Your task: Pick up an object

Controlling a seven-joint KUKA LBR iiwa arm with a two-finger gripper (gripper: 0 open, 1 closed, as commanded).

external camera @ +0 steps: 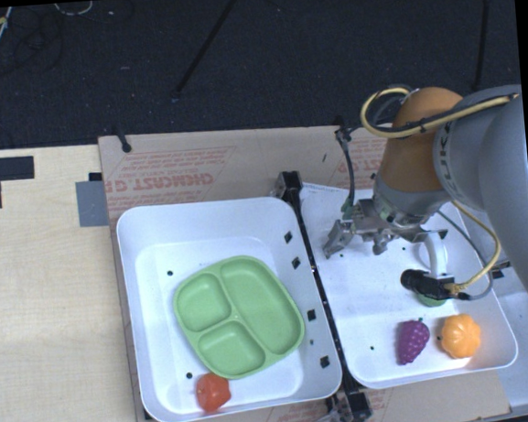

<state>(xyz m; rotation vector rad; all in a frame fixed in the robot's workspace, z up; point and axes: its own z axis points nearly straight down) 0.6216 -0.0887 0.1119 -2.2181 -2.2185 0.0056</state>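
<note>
I see the tool point(358, 236) with fingers spread open, holding nothing, over the right bin point(367, 334) upper left. The purple grapes point(411, 340) lie near its front edge. I should center above them before descending.

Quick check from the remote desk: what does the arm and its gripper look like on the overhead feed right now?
The arm is a thick, rounded grey body with an orange band above the wrist. A yellow cable loops over the orange part, and another yellow cable runs down the lower side. The gripper is a small grey metal assembly with thin dark wires leading up from it.
</note>
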